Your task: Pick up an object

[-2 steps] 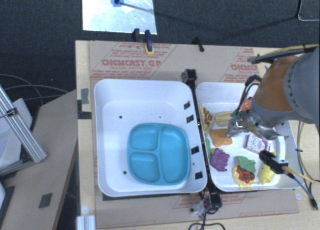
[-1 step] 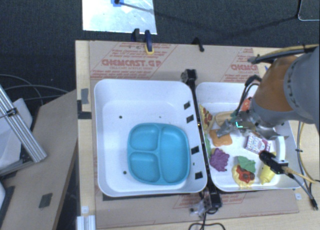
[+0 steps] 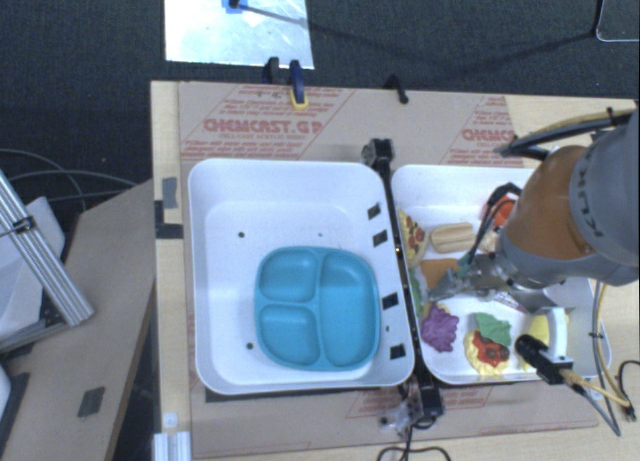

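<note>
- Starting at the left, the left bin [image 3: 215, 249] holds a blue divided plate [image 3: 318, 307] with three compartments, lying flat on the bin floor towards the lower middle; it is fully in view.
- A dark divider strip [image 3: 393, 249] runs between the two bins, carrying small black clips along its length.
- The right bin [image 3: 440, 177] is only partly visible: the arm covers much of its right half and its far right rim is hidden.
- Just right of the divider, near the top of this bin, a yellowish item with red marks [image 3: 411, 233] lies against the wall; its shape is hard to make out.
- Beside it lies a tan, bun-like piece [image 3: 450, 237], and below that an orange-brown piece [image 3: 438, 271], partly tucked under the arm's end.
- Lower down sit a purple toy [image 3: 438, 328], then a green piece [image 3: 491, 328] resting on a yellow and red item [image 3: 485, 351], and a yellow object [image 3: 540, 329] near the lower right, cut off by arm parts.
- The gripper [image 3: 470, 277] is a blurred grey mass low over the middle of the right bin, near the orange-brown piece; whether its claw is spread or closed, or has hold of anything, I cannot tell.
- The grey arm with its orange band [image 3: 545, 204] fills the right side and runs off the edge.
</note>
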You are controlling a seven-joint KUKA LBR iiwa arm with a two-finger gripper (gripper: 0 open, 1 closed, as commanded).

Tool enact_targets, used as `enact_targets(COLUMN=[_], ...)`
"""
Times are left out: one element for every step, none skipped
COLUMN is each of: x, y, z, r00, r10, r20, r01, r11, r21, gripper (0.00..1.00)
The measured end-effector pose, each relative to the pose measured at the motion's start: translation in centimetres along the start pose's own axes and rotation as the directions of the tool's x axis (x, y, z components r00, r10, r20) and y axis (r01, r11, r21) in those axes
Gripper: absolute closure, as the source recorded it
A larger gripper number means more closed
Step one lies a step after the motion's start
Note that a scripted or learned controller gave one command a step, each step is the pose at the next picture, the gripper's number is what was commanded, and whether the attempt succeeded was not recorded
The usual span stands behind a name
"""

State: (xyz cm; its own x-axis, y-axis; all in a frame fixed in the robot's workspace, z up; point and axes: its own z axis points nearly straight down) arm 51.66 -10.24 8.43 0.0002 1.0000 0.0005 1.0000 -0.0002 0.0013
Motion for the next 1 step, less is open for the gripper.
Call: enact_targets(x=[0.82], y=[-3.13], z=[0.03], r00=[1.000], r10=[-0.001], r20=[-0.001], r01=[0.001], r11=[1.000], r21=[0.003], gripper=[0.00])
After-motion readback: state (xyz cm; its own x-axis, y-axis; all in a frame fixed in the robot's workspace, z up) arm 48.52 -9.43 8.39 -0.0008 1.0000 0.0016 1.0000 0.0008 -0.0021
